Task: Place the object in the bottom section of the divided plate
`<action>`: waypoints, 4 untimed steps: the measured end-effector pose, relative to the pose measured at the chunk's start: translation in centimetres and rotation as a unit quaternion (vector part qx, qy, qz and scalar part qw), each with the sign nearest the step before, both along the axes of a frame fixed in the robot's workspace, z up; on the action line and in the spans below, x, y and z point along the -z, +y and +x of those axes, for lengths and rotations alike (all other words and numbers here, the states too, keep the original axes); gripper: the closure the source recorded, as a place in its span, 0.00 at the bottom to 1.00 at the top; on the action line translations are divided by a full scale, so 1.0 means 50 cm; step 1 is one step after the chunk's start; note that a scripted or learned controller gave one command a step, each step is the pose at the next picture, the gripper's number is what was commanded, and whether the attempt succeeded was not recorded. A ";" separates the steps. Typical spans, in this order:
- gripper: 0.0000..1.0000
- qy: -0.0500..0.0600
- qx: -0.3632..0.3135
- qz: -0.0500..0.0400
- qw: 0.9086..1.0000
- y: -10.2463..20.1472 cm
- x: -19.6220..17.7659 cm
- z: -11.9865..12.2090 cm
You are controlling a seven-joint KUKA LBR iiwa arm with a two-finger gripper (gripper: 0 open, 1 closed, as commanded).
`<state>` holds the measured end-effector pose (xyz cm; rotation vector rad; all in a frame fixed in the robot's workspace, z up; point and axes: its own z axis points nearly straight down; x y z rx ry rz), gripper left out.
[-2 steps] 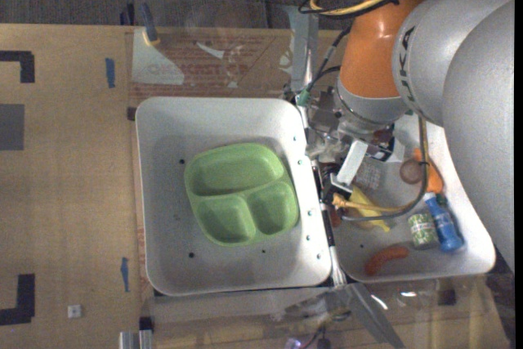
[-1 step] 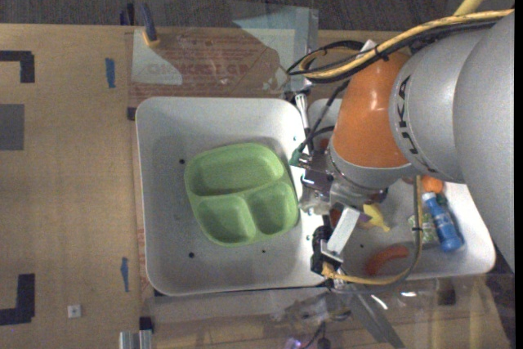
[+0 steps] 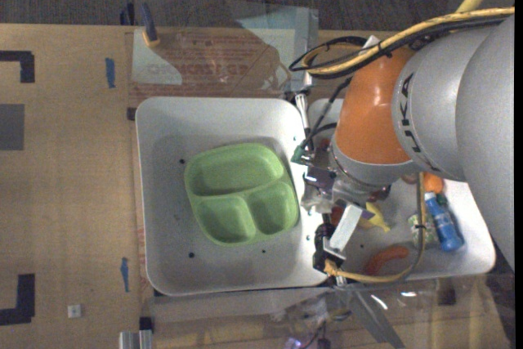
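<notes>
Evidently the pick step: arm (image 3: 458, 110) low over right bin (image 3: 482, 253), gripper (image 3: 325, 204) tucked beneath, spread or pressed together I cannot tell. 3 candidates lie there: yellow piece (image 3: 378, 218), red piece (image 3: 386, 258), blue bottle (image 3: 444, 226). Next: secure 1, carry it to green plate (image 3: 196, 176) in left bin (image 3: 163, 257).

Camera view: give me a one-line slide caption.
KUKA arm reaches over the bin of small objects while the green divided plate sits in the neighbouring bin.
</notes>
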<state>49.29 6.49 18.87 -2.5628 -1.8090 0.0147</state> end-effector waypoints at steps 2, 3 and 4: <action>1.00 -0.013 -0.110 0.004 0.994 0.080 0.192 0.084; 1.00 -0.010 -0.133 0.004 0.991 0.084 0.184 -0.021; 1.00 -0.003 -0.025 0.000 1.000 0.045 0.014 -0.027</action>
